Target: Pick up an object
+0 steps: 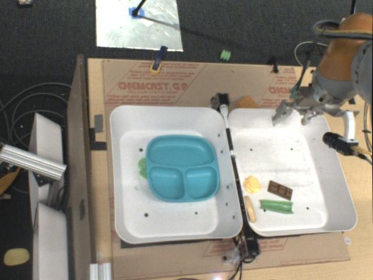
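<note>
My gripper (294, 115) hangs open above the far edge of the right bin (326, 174), with nothing between its fingers. In the near part of that bin lie a yellow lump (252, 184), a brown chocolate bar (280, 189), a green pea pod (276, 206) and a tan bread-like piece (250, 209) by the left wall. All of them are well below and to the left of the gripper. A blue sectioned plate (182, 167) fills the middle of the left bin (125, 156), with a green thing (141, 167) peeking out from its left edge.
The two bins meet at a dark seam (231, 156). Brown cardboard (175, 80) lies under and behind them. Cables and white brackets (35, 162) sit off the bench at left. The far and right parts of the right bin hold nothing but small dark specks.
</note>
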You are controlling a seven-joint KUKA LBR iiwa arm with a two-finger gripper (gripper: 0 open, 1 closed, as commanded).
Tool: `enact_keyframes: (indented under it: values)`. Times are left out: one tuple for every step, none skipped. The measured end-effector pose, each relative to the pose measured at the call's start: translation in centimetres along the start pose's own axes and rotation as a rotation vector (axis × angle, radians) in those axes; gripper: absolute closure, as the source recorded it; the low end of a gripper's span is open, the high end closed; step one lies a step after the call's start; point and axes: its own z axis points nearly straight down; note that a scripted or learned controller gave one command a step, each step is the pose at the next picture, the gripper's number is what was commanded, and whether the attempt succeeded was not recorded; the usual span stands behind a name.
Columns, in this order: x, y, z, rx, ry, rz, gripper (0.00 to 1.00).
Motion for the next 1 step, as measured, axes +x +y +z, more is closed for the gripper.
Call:
enact_keyframes:
  values:
    - [3.99, -2.71, 9.31, 0.008, 0.004, -0.003, 0.0]
